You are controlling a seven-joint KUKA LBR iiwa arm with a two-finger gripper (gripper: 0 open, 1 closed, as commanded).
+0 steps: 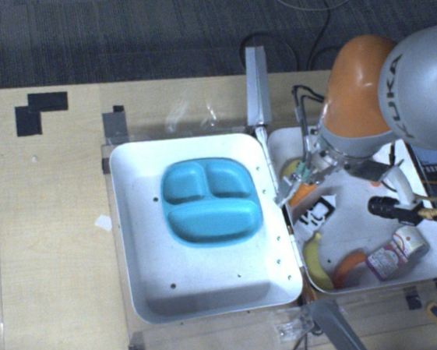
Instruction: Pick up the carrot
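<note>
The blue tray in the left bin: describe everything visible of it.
The blue tray is a rounded, smooth, plastic-looking dish in light blue with three compartments: two smaller ones at the far side, one wide one nearer the camera. It lies flat, open side up, on the floor of the left bin, with nothing on it.

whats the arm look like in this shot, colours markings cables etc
The arm is a bulky, rounded KUKA unit in smooth light grey, with dark KUKA lettering on its casing. A glossy orange band wraps the segment above the wrist. Thin dark cables run down beside the wrist toward the gripper, which looks like a small metallic assembly; its fine detail is too small to make out.
</note>
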